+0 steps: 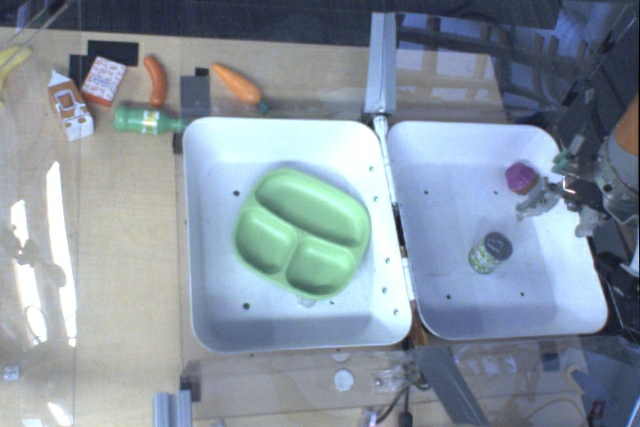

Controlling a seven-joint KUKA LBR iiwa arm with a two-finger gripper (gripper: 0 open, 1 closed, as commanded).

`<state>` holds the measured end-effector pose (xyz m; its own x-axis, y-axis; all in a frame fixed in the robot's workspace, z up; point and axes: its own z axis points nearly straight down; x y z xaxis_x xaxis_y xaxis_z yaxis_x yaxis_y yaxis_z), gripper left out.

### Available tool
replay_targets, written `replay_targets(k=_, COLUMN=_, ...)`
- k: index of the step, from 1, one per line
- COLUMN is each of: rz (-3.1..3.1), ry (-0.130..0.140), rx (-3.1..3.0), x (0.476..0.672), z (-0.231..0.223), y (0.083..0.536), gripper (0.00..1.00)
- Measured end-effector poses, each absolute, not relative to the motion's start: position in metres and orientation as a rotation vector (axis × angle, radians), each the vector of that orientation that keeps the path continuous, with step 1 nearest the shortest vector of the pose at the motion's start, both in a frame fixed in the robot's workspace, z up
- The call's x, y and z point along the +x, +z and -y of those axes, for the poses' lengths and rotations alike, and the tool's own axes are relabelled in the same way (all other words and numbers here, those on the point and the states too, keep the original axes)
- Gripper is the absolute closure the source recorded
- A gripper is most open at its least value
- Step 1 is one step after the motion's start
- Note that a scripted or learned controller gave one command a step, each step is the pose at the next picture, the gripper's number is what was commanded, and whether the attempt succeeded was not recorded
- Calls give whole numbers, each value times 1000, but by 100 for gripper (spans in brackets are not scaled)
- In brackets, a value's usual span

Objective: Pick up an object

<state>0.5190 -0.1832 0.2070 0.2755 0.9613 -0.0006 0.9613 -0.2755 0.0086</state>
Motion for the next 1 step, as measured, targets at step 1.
replay_targets(k=1, rz=-1877, ry=13, rx=2508, x=532, z=186, y=88, gripper=0)
